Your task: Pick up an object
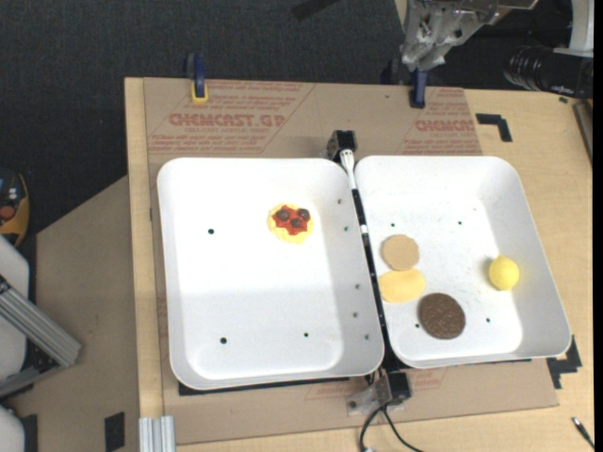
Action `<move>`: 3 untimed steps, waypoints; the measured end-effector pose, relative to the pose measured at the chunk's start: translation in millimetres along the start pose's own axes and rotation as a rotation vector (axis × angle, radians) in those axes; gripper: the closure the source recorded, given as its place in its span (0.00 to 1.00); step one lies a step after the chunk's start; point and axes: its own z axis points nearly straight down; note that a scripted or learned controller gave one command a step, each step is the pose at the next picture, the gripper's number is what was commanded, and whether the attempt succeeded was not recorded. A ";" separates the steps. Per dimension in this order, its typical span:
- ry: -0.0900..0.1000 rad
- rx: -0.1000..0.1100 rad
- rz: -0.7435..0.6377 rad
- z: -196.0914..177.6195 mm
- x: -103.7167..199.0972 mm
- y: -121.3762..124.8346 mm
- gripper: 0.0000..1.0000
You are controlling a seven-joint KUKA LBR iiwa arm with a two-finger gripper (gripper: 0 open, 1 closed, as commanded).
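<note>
My gripper [423,56] hangs high over the bench's far edge, beyond the right bin [528,215], and nothing shows beneath it. In the left bin [188,252] lies a small yellow disc with red and dark toppings [291,222]. The right bin holds a tan round cookie [399,251], a pale yellow piece [402,285] just below it, a dark brown cookie [441,314] and a yellow ball [504,273] near the right wall. All these lie well below and in front of the gripper.
The bins sit on a brown board [283,111], held by blue clamps [198,75] [418,90] at its far edge. A black clip [341,144] stands between the bins at the back. A cable [384,405] runs off the front. A metal rail [38,332] lies at left.
</note>
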 end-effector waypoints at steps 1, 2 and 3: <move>-0.004 0.032 -0.004 122.9 87.7 35.7 1.00; -0.006 0.034 -0.001 240.2 138.0 51.4 1.00; -0.005 0.027 0.004 281.7 135.1 57.1 1.00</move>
